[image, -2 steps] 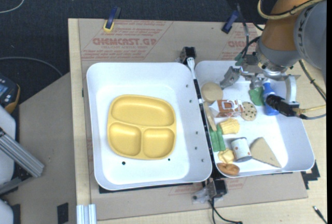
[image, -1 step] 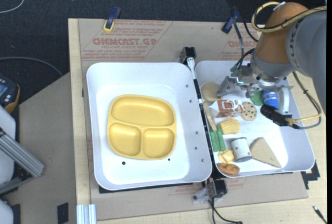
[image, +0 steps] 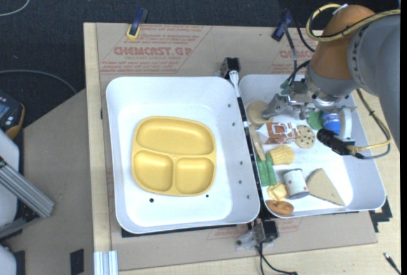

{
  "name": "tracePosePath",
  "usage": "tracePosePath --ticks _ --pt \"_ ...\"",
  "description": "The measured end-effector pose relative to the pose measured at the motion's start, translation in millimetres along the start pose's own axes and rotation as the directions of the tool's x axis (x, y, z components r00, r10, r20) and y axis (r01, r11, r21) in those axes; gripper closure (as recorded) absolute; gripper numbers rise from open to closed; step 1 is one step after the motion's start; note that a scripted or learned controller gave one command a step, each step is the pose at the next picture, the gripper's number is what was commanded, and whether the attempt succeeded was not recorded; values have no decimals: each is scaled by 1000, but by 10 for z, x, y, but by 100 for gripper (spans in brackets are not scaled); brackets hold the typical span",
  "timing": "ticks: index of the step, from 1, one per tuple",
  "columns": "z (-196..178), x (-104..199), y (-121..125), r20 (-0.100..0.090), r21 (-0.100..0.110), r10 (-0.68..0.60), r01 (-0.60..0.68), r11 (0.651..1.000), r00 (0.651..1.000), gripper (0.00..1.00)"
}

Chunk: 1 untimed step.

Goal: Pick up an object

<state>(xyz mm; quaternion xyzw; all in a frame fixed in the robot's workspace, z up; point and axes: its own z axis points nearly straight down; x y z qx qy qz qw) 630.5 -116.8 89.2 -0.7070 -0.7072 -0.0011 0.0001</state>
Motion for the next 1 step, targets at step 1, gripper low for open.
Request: tracePosePath --ticks 1 --pt "-130 6 26 0 -10 0 0 1000 1000 100"
